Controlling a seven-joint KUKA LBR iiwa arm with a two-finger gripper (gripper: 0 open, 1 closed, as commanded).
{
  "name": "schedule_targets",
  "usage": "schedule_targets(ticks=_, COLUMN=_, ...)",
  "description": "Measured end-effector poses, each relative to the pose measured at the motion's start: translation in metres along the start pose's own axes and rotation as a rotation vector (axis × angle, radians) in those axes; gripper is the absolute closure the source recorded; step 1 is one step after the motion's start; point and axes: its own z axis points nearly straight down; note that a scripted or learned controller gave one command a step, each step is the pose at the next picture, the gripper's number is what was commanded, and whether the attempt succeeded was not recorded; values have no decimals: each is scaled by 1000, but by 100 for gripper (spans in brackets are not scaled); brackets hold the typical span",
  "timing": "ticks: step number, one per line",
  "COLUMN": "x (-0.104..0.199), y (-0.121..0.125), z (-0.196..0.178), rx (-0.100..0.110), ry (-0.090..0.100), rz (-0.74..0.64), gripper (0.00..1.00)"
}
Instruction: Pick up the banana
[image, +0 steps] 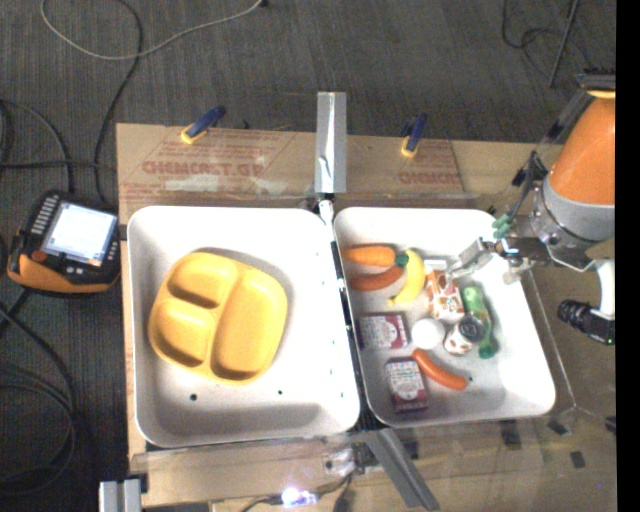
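Note:
The yellow banana (409, 282) lies in the right bin (520, 385), near its upper middle, curved against a carrot (370, 256) and a sausage (372, 281) on its left. My gripper (474, 256) hangs over the right bin's upper right part, to the right of the banana and apart from it. Its thin fingers point down-left toward the pile of small items. Nothing is visibly between them.
The left bin (150, 235) holds a yellow divided plate (219, 315). Around the banana in the right bin lie a green bottle (476, 310), two maroon packets (384, 329), an orange hot dog (441, 371) and small jars. A teach pendant (70, 240) sits off the bench at left.

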Motion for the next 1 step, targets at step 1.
schedule_targets(ticks=1, x=19, y=47, z=85, rx=1, ry=-2, rz=5, gripper=0)
